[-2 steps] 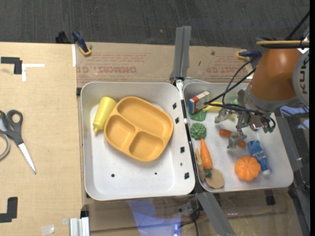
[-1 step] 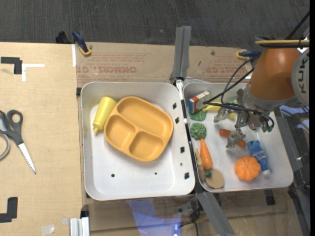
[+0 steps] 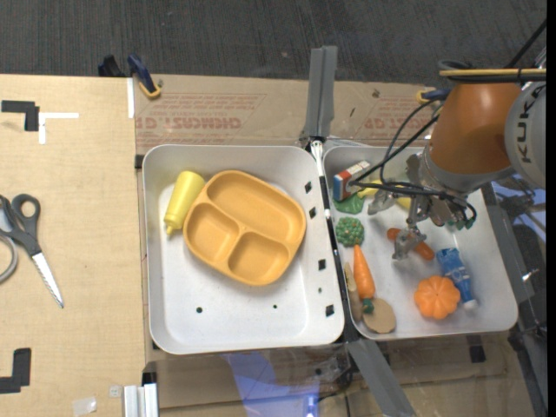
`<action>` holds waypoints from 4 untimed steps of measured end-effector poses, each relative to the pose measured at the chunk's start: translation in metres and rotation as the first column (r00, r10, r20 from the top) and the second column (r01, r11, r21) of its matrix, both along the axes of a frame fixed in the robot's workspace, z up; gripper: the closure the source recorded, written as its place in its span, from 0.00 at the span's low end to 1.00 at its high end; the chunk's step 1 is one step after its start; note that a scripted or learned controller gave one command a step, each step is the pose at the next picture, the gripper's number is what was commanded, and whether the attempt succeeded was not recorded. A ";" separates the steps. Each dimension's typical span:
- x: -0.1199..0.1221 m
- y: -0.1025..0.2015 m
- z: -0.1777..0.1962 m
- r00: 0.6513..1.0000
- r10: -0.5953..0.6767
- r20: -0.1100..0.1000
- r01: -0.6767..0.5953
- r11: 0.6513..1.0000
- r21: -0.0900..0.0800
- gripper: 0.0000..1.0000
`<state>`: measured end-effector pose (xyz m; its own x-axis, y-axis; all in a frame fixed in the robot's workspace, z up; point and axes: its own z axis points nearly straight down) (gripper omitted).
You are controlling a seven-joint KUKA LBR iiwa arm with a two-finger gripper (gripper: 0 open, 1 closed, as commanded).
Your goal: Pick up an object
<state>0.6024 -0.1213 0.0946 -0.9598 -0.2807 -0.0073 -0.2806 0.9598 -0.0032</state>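
My gripper (image 3: 406,243) hangs low over the middle of the right bin (image 3: 497,318), under the orange wrist band. Right beside its tip lies a small red-orange piece (image 3: 420,248); whether they touch is not visible. In the same bin lie a carrot (image 3: 362,272), an orange pumpkin (image 3: 436,296), a blue packet (image 3: 455,270), a green broccoli (image 3: 349,230), a red-and-white box (image 3: 350,177) and a tan round piece (image 3: 379,319). The arm hides part of the bin's far side.
The left bin (image 3: 174,320) holds an orange divided plate (image 3: 243,226) and a yellow bottle (image 3: 182,200). A grey divider (image 3: 321,102) runs up between the bins. Scissors (image 3: 30,241) lie on the bench at far left. Cables hang around the wrist.
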 end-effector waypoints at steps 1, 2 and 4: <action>0.001 0.014 -0.001 0.999 0.042 -0.002 -0.042 0.999 0.000 0.00; -0.017 -0.044 -0.001 0.963 0.270 -0.003 -0.270 0.963 -0.001 0.00; -0.107 -0.043 -0.002 0.980 0.200 -0.006 -0.200 0.980 0.002 0.00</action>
<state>0.4958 -0.1645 0.0922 -0.8843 -0.4670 -0.0022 -0.4670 0.8843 0.0001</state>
